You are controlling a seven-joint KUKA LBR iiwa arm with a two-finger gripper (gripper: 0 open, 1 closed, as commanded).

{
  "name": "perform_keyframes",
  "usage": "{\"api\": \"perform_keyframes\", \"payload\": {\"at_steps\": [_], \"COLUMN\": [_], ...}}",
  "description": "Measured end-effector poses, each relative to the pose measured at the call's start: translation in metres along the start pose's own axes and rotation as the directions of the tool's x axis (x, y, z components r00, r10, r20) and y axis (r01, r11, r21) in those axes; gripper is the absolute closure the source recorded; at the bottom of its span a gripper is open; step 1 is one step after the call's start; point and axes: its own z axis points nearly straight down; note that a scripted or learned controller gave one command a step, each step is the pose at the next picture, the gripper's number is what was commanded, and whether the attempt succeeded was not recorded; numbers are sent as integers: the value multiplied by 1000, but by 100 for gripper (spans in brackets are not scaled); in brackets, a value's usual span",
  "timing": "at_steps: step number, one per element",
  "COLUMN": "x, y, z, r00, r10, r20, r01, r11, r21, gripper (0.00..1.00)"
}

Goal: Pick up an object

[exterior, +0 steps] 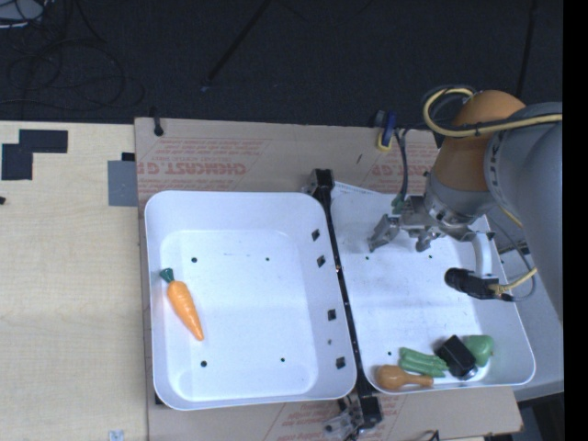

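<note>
Arm (501, 168) reaches in from the right, and its end effector (404, 232) hangs over the far part of the right bin (367, 288). The two fingers look spread apart with nothing between them, so I log it as open and carrying nothing. The bin floor below shows bare white, and the end effector appears to sit above the floor rather than on it, though the slanted view makes height hard to judge. Candidate objects: an orange carrot (185, 308) with a green top lies alone near the left wall of the left bin (239, 389), well apart from the arm. A cluster sits in the near right corner of the right bin: a green vegetable piece (421, 362), a black block (456, 356) just beside or partly over it, another green piece (479, 345) behind the block, and an orange-tan pear-shaped item (401, 378) at the near rim. A dark cylindrical part (470, 283) shows at the right of that bin; cannot tell whether it belongs to the arm hardware. Task status, judged: no object lifted, no contact made. Still to do: choose a target, move over it, descend, close, lift. The cluster is the closer option; the carrot is isolated and probably a cleaner grasp.
</note>
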Motion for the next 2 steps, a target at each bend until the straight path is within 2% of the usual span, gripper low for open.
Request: {"api": "perform_keyframes", "payload": {"at_steps": [1,2], "x": [17,16], "y": [8,6], "z": [-113,-192], "r00": [1000,1000], "r10": [1,3], "r20": [3,4], "r01": [-1,-3], "r11": [1000,1000], "r21": [-14,-12], "gripper": [0,0]}}
